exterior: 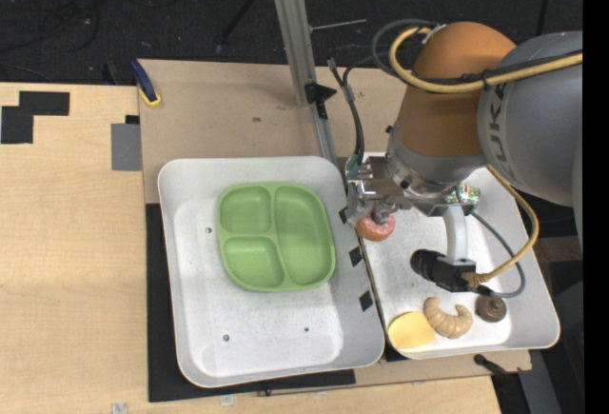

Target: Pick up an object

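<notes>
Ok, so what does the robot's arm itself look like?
A bulky, rounded grey arm with dark lettering on its casing, a domed orange band above the wrist, a yellow cable looping over that band, and a small metallic tool at the end.

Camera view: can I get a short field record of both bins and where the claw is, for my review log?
left bin: one green divided plate
right bin: pink-red round item, yellow piece, tan croissant-shaped item, brown round item
claw: over the right bin, near its left wall, just above the pink-red round item
grasp: cannot tell whether anything is held
</notes>
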